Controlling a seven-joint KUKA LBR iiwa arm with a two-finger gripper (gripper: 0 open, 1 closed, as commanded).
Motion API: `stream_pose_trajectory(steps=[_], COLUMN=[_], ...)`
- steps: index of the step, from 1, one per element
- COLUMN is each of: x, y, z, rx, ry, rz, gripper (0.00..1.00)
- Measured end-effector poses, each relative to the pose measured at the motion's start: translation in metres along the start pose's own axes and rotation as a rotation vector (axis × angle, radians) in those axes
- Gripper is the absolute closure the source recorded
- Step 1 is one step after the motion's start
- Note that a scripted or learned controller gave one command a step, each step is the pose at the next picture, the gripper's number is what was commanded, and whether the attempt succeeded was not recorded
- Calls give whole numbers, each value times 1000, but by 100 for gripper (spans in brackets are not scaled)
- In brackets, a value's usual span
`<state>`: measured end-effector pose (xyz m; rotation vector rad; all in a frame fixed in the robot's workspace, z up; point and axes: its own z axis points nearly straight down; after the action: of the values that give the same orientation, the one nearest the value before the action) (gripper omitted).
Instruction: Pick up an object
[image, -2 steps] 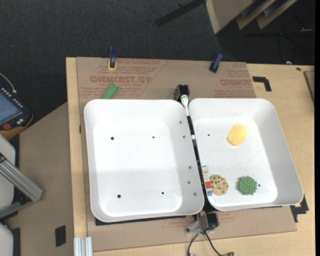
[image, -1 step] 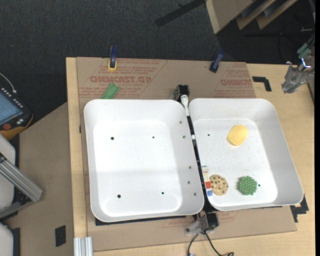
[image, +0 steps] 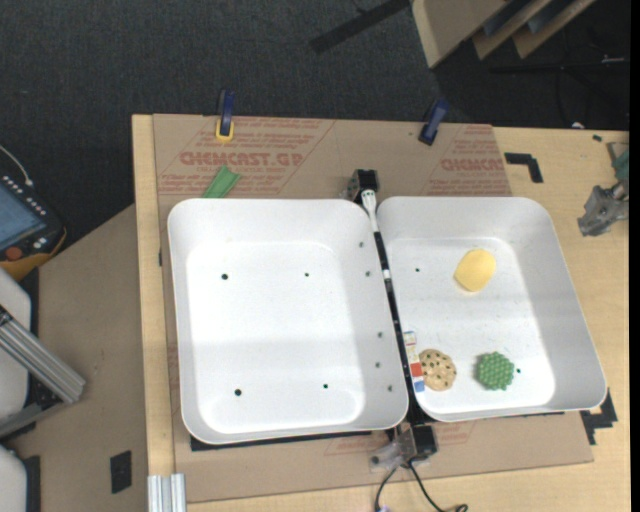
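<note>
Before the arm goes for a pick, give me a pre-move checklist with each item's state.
1. Targets present in the right bin: yellow piece, cookie, green bumpy ball. Ok.
2. Yellow piece stands apart from the others: ok.
3. Cookie clear of the bin's left wall: not ok, it lies close to it, beside a small card.
4. Cookie and ball apart: ok, a gap shows.
5. Gripper state: cannot tell.

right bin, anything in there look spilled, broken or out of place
Nothing stands out. The right bin holds a yellow piece, a cookie and a green bumpy ball, all lying apart from each other and whole.
</note>
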<state>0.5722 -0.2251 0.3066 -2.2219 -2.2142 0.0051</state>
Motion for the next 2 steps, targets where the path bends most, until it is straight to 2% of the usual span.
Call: stream_pose_trajectory(steps=[1,2], x=[1,19], y=[27,69], z=[-171,-22], rx=[-28,7], ry=[-11,4], rz=[-6,-6], gripper=[100,100])
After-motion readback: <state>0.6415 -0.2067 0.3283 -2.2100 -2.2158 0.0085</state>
